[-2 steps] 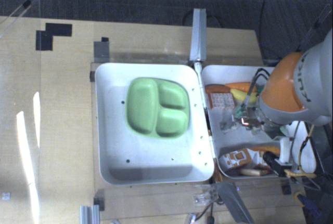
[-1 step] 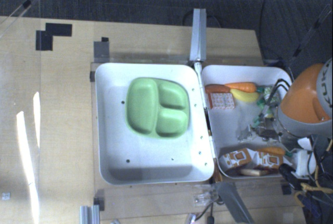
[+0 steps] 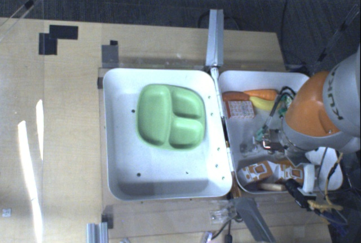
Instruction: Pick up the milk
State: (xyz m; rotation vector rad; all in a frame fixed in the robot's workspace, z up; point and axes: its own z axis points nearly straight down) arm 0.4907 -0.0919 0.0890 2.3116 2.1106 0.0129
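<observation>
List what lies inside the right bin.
In the right bin: an orange carrot and a yellow banana at the far end, a red-brown packet beside them, and a brown carton lying at the near end. The arm covers the bin's right part.

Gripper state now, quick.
Gripper: cannot be told; it sits low in the right bin, above the milk carton.

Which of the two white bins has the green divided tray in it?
The left bin, farther from the arm, holds the green tray. The right bin holds the small items instead: a carrot, a banana and a brown carton.
</observation>
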